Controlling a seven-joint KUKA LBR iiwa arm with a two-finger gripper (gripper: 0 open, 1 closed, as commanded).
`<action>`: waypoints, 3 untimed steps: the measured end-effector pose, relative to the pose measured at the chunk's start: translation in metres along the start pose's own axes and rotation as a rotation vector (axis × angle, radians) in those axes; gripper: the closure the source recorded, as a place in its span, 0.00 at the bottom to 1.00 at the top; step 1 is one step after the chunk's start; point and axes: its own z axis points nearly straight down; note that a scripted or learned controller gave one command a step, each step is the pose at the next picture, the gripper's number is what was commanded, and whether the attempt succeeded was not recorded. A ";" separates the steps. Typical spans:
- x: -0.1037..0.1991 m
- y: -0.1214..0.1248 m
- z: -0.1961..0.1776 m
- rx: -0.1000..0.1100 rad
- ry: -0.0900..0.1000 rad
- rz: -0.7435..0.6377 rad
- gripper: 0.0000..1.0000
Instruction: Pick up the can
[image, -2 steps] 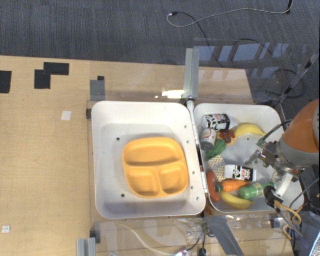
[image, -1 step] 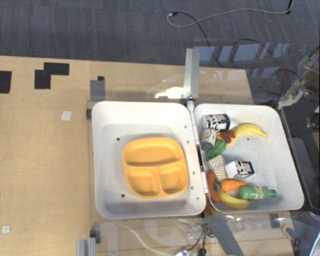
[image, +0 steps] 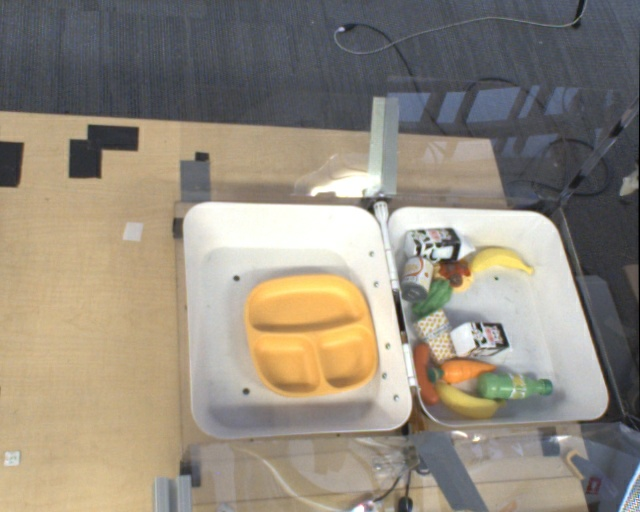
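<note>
Lying on its side in the right bin's (image: 560, 240) far-left corner, the can (image: 413, 272) looks light, rigid and slick, wedged between a milk carton (image: 434, 243) and green pepper (image: 434, 296); grip across its round body. Tool state: cannot tell.

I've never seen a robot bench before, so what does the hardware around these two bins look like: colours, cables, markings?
The left bin and right bin are white, on a tan bench with black blocky markings. A grey post stands behind their seam. A black cable loops over the carpet; more wires trail at the front edge.
</note>
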 end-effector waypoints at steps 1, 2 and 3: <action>0.002 0.000 -0.010 -0.001 0.000 -0.011 1.00; 0.002 0.000 -0.011 -0.001 0.001 -0.011 0.00; 0.004 -0.001 -0.022 -0.003 0.003 -0.021 1.00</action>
